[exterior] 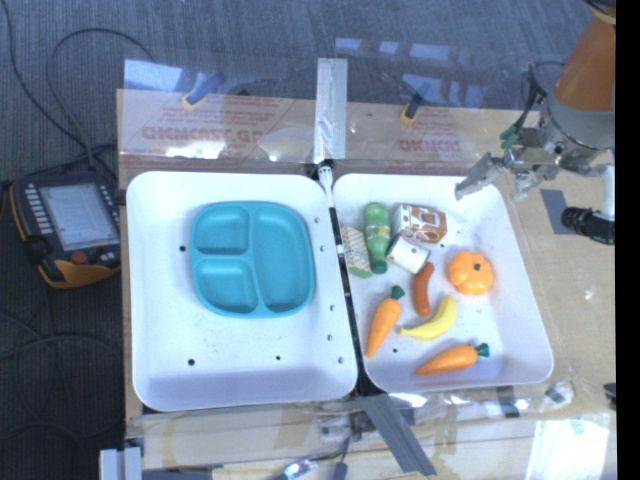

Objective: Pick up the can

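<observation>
The can (421,224), red-brown with a white label, lies at the back of the right bin (520,268). It sits between a green bottle (376,234) and a small white box (407,255). My gripper (497,180) hangs over the bin's back right corner, up and to the right of the can and well apart from it. Its two fingers are spread open with nothing between them.
Also in the right bin are an orange pumpkin (471,273), a sausage (424,287), a banana (433,320), two carrots (383,325) (450,358) and a patterned packet (352,249). The left bin (160,348) holds a blue divided plate (250,258).
</observation>
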Robot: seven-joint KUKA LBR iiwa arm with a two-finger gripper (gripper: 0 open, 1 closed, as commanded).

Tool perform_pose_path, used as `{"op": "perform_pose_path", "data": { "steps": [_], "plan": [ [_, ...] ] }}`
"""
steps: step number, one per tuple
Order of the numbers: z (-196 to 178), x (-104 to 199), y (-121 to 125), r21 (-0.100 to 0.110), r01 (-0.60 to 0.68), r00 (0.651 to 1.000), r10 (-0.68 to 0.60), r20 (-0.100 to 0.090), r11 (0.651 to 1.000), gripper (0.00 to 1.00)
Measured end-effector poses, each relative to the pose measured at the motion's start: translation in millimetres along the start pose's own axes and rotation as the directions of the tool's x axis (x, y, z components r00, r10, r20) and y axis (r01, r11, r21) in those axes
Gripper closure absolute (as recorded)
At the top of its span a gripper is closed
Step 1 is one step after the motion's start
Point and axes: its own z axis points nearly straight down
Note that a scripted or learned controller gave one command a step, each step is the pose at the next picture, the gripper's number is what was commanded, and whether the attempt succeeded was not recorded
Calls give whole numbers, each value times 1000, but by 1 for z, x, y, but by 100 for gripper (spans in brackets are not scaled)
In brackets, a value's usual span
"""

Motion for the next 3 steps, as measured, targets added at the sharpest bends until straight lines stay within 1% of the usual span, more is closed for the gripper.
{"op": "perform_pose_path", "data": {
  "steps": [1,2,3],
  "plan": [
    [14,59,-72,-1,331,944,-331,0,944,0],
    [120,91,-109,-16,701,714,-700,20,713,0],
    [55,164,-151,-1,633,774,-633,0,774,0]
  ]
}}
